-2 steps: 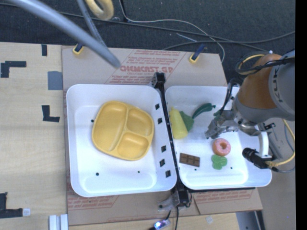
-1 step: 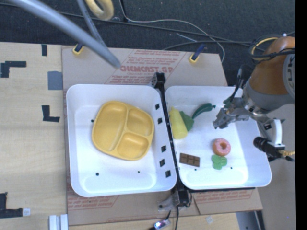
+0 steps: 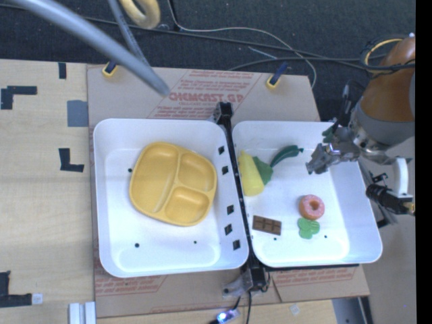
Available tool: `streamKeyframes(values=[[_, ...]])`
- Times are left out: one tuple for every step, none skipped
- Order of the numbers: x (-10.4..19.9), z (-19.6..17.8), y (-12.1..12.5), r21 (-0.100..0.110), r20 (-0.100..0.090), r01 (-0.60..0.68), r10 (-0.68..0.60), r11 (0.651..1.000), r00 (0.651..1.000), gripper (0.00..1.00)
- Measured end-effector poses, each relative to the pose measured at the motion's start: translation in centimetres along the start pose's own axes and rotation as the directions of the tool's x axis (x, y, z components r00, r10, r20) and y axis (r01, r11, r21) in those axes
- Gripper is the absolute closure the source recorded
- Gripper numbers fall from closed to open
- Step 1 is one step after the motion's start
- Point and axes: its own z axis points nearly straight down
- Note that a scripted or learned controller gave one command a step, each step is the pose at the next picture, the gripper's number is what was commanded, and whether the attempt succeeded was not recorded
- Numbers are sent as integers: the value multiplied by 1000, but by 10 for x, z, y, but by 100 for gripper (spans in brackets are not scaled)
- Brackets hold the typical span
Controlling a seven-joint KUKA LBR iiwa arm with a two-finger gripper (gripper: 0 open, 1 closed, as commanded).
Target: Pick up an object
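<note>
The arm reaches in over the right bin, and its gripper sits above that bin's upper right part, apart from every object in it. Nothing lies between the fingers; how wide they are parted is too small and dark to tell. The step in hand looks like the approach: the gripper is positioned over the bin but has not come to any item.

Taking the pink doughnut as landmark, the gripper is up and a little right of it. A small green lump touches the doughnut's lower edge. A brown chocolate bar, flat and ridged, lies to the doughnut's left. Up and left of the doughnut is a green pepper, slim and curved, and beyond it a yellow corn cob with a green husk, close to the divider between the bins. All look like smooth, moulded plastic toys.

The next move probably calls for choosing one target, most likely the pepper or the doughnut as nearest, centring over it, and lowering with fingers wide enough to straddle it. The flat bar would be hardest to grip.

The left bin holds a yellow compartment plate, glossy with rounded corners.
</note>
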Motion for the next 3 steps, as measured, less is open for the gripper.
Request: streamKeyframes(values=[[50,10,4,5,-2,4,-4,1000,1000,100],[114,13,5,5,-3,6,-6,1000,1000,100],[161,10,-2,5,-2,5,-5,1000,1000,100]])
